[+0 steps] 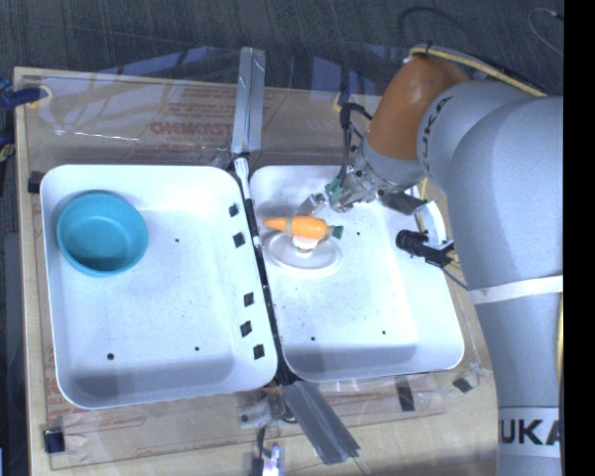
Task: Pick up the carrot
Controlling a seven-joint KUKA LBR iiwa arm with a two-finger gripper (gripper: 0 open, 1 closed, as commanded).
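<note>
Dark carpet is framing the top of the picture, and below it a pale wooden bench (pixel 129 97) is carrying two shallow white bins side by side, with a sheet of clear plastic lying along its upper edge. Over in the left bin (pixel 149 345) a blue bowl (pixel 101 231) is sitting upright in the upper left corner, well apart from everything else. Now to the right bin (pixel 377 335), where the carrot (pixel 299 228) is lying on its side in the upper left part, orange, stretched across the frame, resting on top of a small white dish (pixel 305 256) and near the divider between the bins. The grey arm (pixel 496 177) is reaching in from the right of the frame, its orange band (pixel 407 102) showing high in the upper right, and the gripper (pixel 339 194) is hanging just beside the carrot's right end, slightly above it in the frame. The carrot is not sitting between the fingers; whether those fingers are apart or together, I cannot tell, as the tips are blurring into the white bin floor. A black cable fitting (pixel 421 246) is jutting out below the wrist over the right side of the bin.
</note>
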